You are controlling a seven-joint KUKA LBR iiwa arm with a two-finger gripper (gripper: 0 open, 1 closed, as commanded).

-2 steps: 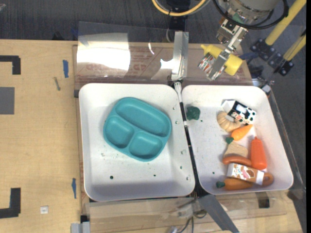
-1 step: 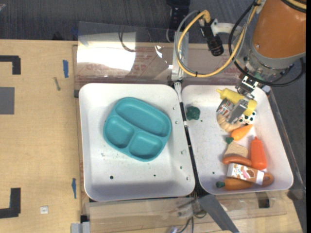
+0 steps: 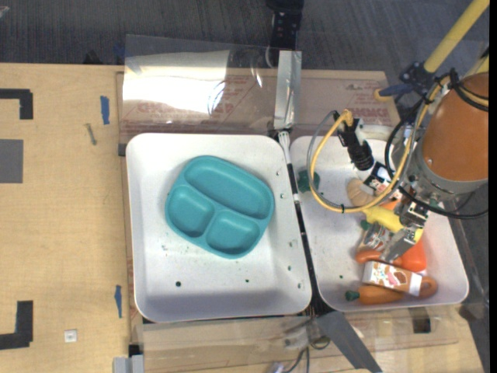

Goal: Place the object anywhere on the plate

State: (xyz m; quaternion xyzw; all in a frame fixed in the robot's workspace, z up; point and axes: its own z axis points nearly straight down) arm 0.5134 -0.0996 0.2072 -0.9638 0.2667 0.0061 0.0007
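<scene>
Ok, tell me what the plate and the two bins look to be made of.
Plate: likely molded plastic, matte teal, with smooth rounded compartment ridges and no glaze shine. Left bin and right bin: probably thin formed plastic, white, with soft rounded rims and faint sheen; painted metal can't be ruled out.

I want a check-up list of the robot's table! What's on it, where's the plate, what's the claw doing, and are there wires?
Surface: two white bins side by side, left bin and right bin, on a tan bench.
Job's things: teal plate with three compartments lies in the left bin, nothing on it. Toy foods are heaped in the right bin: carrot, small carton, something yellow.
Clutter: blue tape bits on the bench.
Grippers: gripper is down among the toy foods; fingers too hidden to judge.
Cables: yellow cable loops over the right bin.
Surroundings: grey carpet, clear plastic sheet behind the bins.
</scene>
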